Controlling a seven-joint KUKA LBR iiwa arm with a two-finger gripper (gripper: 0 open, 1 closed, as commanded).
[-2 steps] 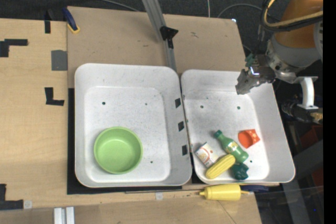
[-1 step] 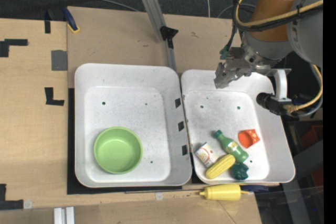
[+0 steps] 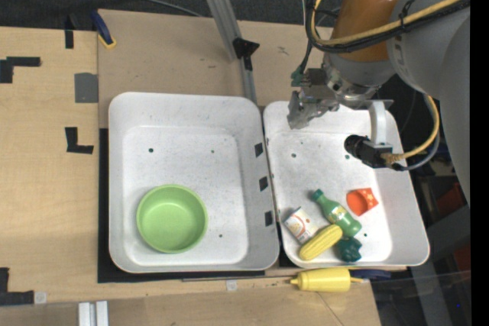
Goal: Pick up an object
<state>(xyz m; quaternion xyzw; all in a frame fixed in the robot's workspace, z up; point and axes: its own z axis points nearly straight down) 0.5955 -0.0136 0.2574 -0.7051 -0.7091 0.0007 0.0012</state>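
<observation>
- The two-finger gripper (image 3: pixel 304 112) hangs over the far corner of the right white plastic bin (image 3: pixel 397 244). Whether it is wide or narrow I cannot tell; nothing is seen in it.
- The likely pick, a small green plastic toy bottle (image 3: pixel 336 213), lies on its side well nearer the camera than the gripper, toward the bin's near end.
- It looks light, stiff and smooth, so it may roll or slip; a hold across its round body seems best.
- A yellow toy corn cob (image 3: pixel 320 241) touches it. A white-labelled small can (image 3: pixel 299 224), a dark teal lump (image 3: pixel 348 249) and an orange-red block (image 3: pixel 362 200) crowd close.
- A green bowl (image 3: pixel 172 218) sits in the left white bin (image 3: pixel 130 111), and a yellow squeeze bottle (image 3: pixel 325 280) lies on the table (image 3: pixel 46 187); both are clear of the way.
</observation>
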